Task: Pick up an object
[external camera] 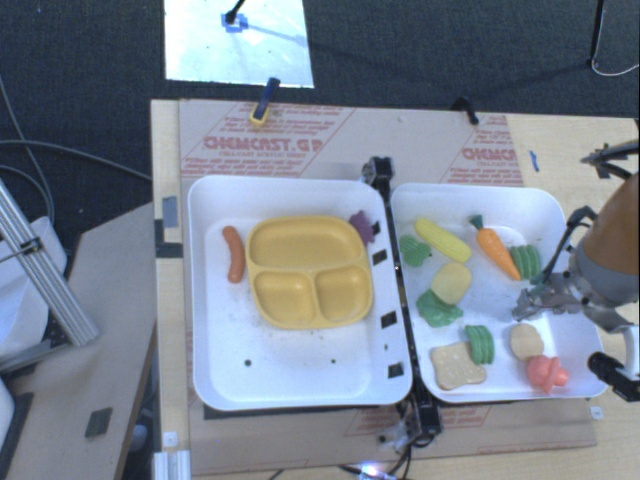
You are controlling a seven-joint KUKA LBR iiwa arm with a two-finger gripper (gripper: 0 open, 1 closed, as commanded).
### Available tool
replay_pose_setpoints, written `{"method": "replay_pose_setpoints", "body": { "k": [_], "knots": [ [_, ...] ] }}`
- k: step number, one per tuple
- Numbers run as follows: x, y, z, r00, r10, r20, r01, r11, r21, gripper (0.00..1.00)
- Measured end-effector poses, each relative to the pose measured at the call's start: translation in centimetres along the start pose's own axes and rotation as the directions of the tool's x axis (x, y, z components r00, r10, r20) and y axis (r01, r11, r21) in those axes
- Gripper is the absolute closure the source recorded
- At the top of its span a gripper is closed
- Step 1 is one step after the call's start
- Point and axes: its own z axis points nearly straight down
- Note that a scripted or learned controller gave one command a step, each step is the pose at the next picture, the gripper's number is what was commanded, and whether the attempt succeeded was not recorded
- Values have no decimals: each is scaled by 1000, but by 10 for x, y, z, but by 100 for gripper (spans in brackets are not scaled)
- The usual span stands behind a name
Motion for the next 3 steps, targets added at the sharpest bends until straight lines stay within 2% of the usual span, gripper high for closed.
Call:
{"method": "replay_pose_setpoints", "body": {
  "k": [1,2,3],
  "knots": [
    [0,-24,12,1000,3,-2,-3,1000,6,100],
    [0,-23,11,1000,2,-1,-2,1000,4,0],
    [1,1,11,1000,-3,0,3,1000,2,0]
  ]
}}
